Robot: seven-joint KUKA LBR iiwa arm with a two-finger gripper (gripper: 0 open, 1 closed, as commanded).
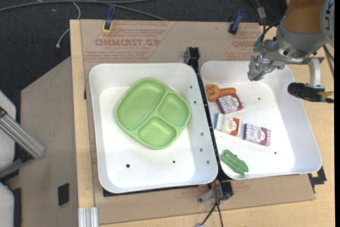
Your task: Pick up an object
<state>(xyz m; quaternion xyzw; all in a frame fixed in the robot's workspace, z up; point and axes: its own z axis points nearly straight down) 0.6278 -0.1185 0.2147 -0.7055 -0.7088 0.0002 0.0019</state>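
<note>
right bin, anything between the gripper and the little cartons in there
Nothing visible does. The gripper hangs over the right bin's far end, with bare white floor between it and the nearest carton.

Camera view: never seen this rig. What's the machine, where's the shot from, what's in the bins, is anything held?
One fixed camera looks down at a slant on a bench with two white bins. The grey and orange machine at the right is a robot arm; its gripper hangs over the far edge of the right bin, with nothing visibly between its fingers. The left bin holds a green divided plate. The right bin holds an orange toy, three small printed packets and a green toy near its front edge. Blue clamps pin the cardboard under the bins.
</note>
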